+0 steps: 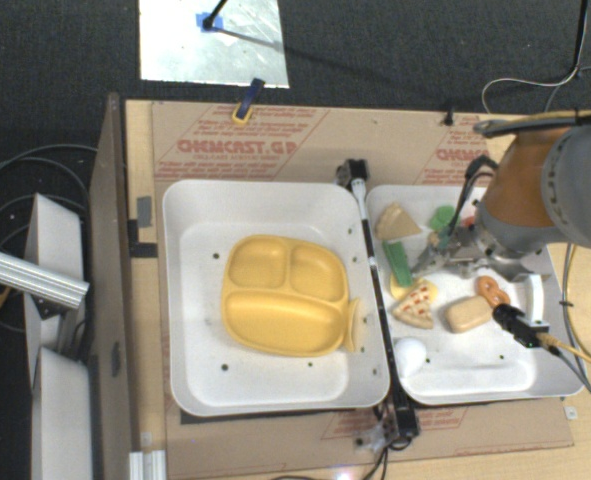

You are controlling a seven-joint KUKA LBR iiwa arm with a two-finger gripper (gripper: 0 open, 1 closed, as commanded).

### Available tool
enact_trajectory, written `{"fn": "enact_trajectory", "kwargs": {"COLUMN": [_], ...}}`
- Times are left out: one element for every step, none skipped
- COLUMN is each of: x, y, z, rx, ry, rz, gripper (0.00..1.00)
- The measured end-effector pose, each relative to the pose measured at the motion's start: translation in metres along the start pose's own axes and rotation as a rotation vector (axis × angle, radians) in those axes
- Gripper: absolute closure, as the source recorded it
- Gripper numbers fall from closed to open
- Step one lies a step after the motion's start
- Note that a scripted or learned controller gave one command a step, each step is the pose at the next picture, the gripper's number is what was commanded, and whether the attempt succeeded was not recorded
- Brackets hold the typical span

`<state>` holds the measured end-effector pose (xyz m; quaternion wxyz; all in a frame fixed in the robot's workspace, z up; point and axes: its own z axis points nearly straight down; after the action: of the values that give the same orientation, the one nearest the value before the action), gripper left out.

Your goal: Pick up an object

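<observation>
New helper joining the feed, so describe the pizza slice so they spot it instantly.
Look in the right bin, the one the arm reaches into. Near its left wall lies the pizza slice, just left of the tan bread roll. It alone is triangular with red dots.

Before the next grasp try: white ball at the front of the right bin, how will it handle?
The white ball looks round and smooth, so it will probably roll if nudged and may slip out of a two-finger pinch. It sits by the right bin's near-left corner, so the walls could crowd the fingers. It looks small, so likely light.
</observation>
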<state>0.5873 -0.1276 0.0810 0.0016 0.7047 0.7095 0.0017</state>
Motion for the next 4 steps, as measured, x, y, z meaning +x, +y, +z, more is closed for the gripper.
{"fn": "enact_trajectory", "kwargs": {"x": [-0.032,-0.031,-0.083,-0.08], "y": [0.081,0.079,0.083,0.082], "z": [-0.005,-0.015,-0.101,-0.096], "rx": [-0.006,-0.002,-0.006,0.001], "ry": [-0.004,-0.003,-0.005,-0.002], "rz": [0.001,-0.001,0.008,0.004], "gripper": [0.0,1.0,1.0,0.0]}}
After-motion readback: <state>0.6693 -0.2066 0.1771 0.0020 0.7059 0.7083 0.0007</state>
